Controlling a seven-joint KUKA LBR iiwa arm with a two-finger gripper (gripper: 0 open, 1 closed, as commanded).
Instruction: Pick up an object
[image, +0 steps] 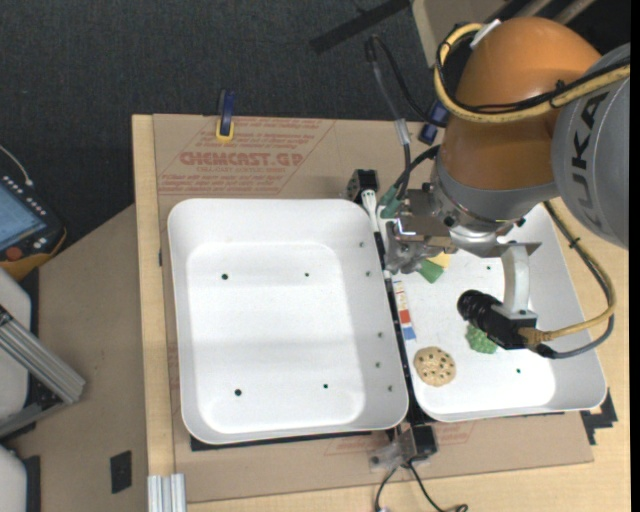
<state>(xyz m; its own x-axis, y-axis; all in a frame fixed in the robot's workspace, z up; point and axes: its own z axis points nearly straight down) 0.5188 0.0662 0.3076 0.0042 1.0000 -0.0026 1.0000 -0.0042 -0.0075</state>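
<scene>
Camera view: tool (403, 250) hangs over right bin (532, 388).

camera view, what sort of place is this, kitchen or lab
Most likely a robotics lab bench: a grey robot arm with an orange band hangs over a shallow white plastic bin beside its twin, both on a brown printed cardboard sheet.

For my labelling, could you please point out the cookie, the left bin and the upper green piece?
cookie (435, 366), camera view, its centre.
left bin (270, 340), camera view, bare floor.
upper green piece (432, 269), camera view, its visible middle.
</scene>
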